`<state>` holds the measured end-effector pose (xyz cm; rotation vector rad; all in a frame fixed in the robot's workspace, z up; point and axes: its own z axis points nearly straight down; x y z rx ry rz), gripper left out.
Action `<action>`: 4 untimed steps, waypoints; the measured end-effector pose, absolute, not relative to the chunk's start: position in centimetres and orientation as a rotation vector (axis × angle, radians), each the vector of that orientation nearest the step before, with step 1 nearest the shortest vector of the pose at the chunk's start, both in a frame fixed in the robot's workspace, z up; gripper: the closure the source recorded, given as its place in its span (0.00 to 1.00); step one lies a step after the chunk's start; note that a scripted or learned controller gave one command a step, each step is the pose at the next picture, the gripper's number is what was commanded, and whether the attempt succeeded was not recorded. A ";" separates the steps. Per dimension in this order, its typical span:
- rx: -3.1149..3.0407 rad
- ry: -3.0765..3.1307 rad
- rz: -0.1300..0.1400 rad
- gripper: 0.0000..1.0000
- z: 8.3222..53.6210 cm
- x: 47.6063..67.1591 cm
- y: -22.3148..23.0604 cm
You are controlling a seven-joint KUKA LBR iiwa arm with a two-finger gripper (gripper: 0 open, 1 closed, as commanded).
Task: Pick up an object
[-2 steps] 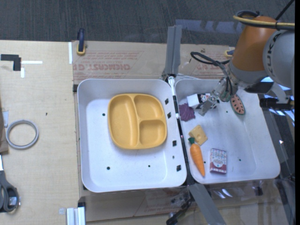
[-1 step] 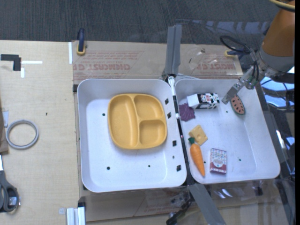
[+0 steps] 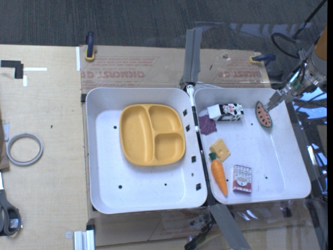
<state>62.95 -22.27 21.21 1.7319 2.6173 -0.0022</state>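
Observation:
The right bin [image 3: 291, 155] holds a watermelon slice [image 3: 264, 115], a cow-patterned milk carton [image 3: 225, 112], a purple piece [image 3: 207, 124], a cheese wedge [image 3: 220, 150], a carrot [image 3: 219, 176] and a small red box [image 3: 242, 178]. My gripper [image 3: 270, 104] reaches in slanting from the upper right. Its tip meets the top edge of the watermelon slice near the bin's back right. Whether the slice is held or just touched is unclear.
A yellow divided plate [image 3: 152, 134] lies in the left bin [image 3: 99, 155]. On the bench to the left are a grey tape ring [image 3: 23, 149] and scissors [image 3: 8, 217]. Clamps and cardboard sit behind the bins.

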 end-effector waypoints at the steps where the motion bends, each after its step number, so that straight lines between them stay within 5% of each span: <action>1: 2.251 2.192 -0.004 0.00 15.7 64.0 -22.2; 2: 2.360 2.086 0.009 0.00 9.2 66.2 -21.1; 3: 2.349 2.084 0.003 1.00 10.3 66.2 -21.3; 4: 2.519 1.875 -0.003 1.00 19.2 65.9 -14.5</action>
